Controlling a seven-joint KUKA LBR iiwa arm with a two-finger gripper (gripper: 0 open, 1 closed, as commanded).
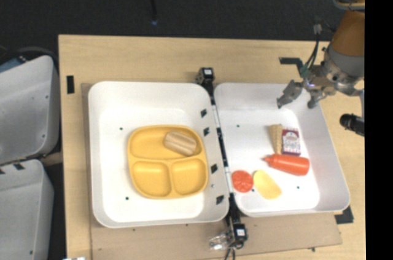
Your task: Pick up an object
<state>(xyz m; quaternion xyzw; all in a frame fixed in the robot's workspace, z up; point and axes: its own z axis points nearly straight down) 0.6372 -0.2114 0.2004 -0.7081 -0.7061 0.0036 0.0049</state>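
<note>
My gripper (301,98) hangs open over the far right corner of the right bin (245,106), its two fingers spread apart with nothing between them. Below it in that bin lie a tan wedge (274,135), a small red-and-white packet (291,142), an orange carrot (287,163), a red round piece (242,181) and a yellow piece (267,185). In the left bin (107,111) sits a yellow divided plate (167,161), and a tan bread roll (180,142) rests in its top compartment.
Black clips (215,148) line the seam between the two bins. A grey-white casing (24,111) stands off the bench at the left. The wooden bench top (153,59) runs behind the bins.
</note>
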